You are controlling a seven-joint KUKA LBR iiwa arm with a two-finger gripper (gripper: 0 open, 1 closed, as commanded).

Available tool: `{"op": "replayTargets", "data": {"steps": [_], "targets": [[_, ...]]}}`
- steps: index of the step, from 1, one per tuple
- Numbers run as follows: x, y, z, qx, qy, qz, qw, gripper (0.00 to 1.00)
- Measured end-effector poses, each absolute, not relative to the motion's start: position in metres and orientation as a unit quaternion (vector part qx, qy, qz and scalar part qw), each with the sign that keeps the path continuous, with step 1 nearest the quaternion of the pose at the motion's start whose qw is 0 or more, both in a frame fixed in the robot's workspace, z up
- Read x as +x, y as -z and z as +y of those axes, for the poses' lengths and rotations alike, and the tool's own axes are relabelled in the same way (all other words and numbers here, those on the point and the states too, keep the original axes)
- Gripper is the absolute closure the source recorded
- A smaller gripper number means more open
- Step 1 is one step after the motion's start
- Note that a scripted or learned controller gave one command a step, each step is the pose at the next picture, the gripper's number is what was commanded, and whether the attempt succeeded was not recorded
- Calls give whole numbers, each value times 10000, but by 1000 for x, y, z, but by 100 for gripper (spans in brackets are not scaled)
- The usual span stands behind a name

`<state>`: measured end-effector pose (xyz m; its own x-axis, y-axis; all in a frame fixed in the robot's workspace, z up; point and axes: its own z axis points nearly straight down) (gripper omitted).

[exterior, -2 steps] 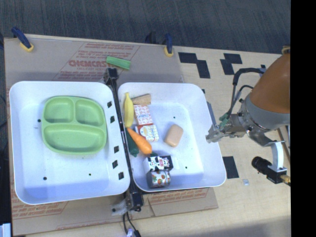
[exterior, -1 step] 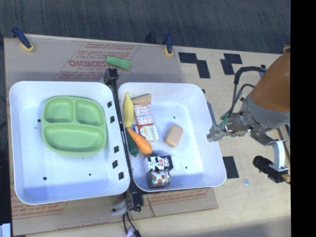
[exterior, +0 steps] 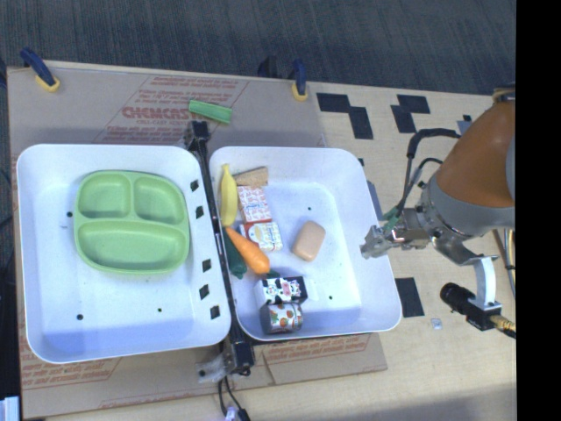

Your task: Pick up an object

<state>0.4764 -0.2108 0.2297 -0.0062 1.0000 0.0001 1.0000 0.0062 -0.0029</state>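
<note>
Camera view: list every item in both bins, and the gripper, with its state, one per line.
green divided plate: flat in left bin
banana: lying by right bin's left wall
carrot: lying slanted
tan oval piece: lying apart from the rest
small cartons: lying flat
can: on its side
gripper: over right bin's right rim, holding nothing visible

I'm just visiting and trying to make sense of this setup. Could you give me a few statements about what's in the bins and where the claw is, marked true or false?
1. The green divided plate lies in the left bin. True.
2. The carrot lies on the green plate. False: it lies in the right bin, near the banana.
3. The claw hangs over the right bin's right rim. True.
4. The claw holds the tan oval object. False: that lies apart in the bin.
</note>
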Motion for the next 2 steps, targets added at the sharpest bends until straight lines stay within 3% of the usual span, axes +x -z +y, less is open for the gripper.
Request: {"op": "replayTargets", "data": {"steps": [1, 2], "targets": [[477, -253, -212, -7052, 3, -7090, -11, 100], [476, -228, -211, -7048, -11, -7094, 11, 100]]}}
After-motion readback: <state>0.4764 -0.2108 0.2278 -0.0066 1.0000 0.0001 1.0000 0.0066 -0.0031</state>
